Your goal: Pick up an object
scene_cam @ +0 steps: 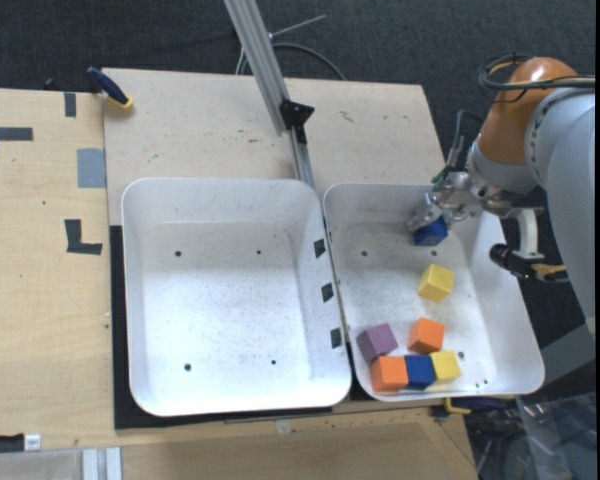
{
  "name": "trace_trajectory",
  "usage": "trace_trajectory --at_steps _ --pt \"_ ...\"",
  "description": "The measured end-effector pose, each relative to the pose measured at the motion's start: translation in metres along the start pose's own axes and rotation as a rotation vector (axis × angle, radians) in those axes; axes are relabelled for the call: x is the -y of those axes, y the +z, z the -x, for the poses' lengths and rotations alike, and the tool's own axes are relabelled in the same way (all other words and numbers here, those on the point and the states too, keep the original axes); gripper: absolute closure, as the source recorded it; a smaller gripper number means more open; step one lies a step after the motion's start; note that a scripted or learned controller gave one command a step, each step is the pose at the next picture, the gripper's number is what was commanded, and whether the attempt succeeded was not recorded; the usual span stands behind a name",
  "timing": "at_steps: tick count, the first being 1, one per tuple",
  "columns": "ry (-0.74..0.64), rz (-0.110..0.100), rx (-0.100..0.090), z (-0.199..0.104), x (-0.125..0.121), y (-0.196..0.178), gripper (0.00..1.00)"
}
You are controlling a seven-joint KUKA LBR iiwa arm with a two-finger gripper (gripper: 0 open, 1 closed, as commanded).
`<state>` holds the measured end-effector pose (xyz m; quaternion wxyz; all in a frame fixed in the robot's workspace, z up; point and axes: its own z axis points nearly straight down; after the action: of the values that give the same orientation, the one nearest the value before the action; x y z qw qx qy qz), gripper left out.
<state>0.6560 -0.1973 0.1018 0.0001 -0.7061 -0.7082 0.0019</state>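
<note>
My gripper point(433, 220) reaches into the far part of the right bin point(500, 308) from the right. A blue block point(430, 233) sits between its fingertips, and the fingers are shut on it. A yellow cube point(436, 282) lies a little nearer than the gripper. At the bin's near edge there is a cluster: a purple cube point(377, 340), an orange cube point(426, 334), a second orange cube point(388, 372), a blue cube point(420, 370) and a yellow cube point(445, 366).
The left bin point(140, 268) stands beside the right one, divided from it by their shared walls. A slanted metal rail point(265, 58) crosses the bench behind the bins. A small blue and yellow item point(110, 88) lies at the bench's far left.
</note>
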Motion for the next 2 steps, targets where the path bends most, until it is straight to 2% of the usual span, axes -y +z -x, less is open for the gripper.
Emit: trace_trajectory --at_steps 1,2 --pt "-0.003 0.002 -0.004 -0.062 0.004 -0.017 1.0" --pt "-0.007 0.01 -0.005 -0.136 -0.013 -0.096 1.0"
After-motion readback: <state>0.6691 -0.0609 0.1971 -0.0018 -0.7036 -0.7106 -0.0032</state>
